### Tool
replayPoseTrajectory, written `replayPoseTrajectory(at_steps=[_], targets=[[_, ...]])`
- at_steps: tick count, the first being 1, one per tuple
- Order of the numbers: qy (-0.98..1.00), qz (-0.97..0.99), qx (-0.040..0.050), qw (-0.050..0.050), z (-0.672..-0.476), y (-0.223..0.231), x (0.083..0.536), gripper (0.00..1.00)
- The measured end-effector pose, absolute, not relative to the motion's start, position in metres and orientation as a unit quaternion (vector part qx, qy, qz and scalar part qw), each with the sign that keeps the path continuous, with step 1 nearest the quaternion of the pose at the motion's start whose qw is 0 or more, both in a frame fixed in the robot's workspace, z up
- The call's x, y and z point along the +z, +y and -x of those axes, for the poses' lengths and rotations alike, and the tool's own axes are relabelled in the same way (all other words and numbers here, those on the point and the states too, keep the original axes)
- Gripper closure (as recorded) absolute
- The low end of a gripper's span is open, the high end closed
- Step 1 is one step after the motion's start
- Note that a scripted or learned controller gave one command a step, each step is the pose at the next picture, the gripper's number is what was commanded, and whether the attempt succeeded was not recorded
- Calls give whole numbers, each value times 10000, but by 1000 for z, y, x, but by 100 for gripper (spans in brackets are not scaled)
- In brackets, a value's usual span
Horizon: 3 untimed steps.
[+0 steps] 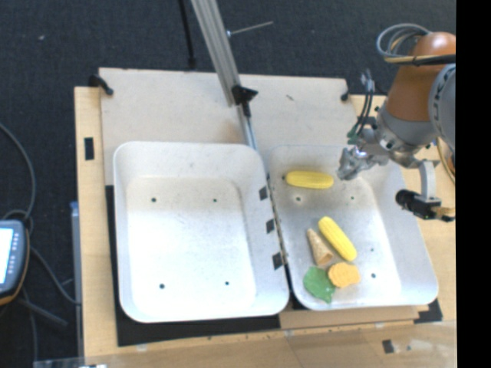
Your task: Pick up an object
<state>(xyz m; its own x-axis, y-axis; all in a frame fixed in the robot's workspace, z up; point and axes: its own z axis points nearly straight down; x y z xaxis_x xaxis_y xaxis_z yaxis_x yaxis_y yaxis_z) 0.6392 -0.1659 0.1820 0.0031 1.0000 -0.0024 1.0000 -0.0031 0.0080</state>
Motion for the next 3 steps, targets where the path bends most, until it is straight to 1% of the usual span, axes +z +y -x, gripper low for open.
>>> replayPoseTrajectory(at_steps=[1,2,3], targets=[[7074,-7068,14,26,-640,-168,220,100],[7092,-7051,11,3,-626,-120,236,100],[7092,-7050,0,-4,-606,-64,231,100]])
